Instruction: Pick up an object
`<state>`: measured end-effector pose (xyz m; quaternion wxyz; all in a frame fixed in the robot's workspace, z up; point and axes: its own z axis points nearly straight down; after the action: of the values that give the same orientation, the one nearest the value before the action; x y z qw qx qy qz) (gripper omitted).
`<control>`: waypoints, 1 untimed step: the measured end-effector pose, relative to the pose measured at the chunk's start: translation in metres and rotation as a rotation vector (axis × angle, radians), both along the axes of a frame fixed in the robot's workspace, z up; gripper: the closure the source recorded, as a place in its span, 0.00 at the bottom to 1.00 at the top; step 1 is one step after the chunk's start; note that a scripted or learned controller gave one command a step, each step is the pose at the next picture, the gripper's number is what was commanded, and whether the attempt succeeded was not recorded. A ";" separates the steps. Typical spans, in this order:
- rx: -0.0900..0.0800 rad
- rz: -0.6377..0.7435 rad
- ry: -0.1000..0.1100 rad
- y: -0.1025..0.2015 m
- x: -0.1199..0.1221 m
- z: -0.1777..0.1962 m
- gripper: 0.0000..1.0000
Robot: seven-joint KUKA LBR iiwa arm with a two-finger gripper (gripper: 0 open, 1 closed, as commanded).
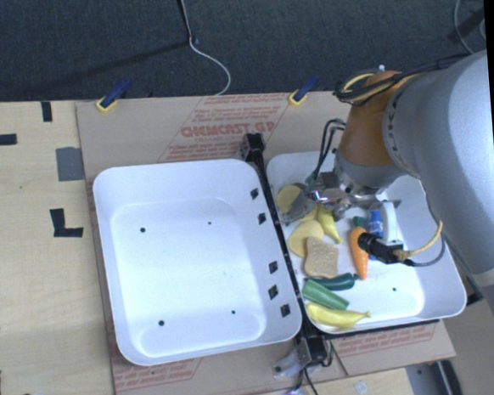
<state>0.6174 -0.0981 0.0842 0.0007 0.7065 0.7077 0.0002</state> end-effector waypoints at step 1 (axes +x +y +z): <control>0.001 0.000 0.003 0.000 -0.002 0.010 1.00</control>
<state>0.6156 -0.0982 0.0939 -0.0006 0.7066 0.7076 -0.0008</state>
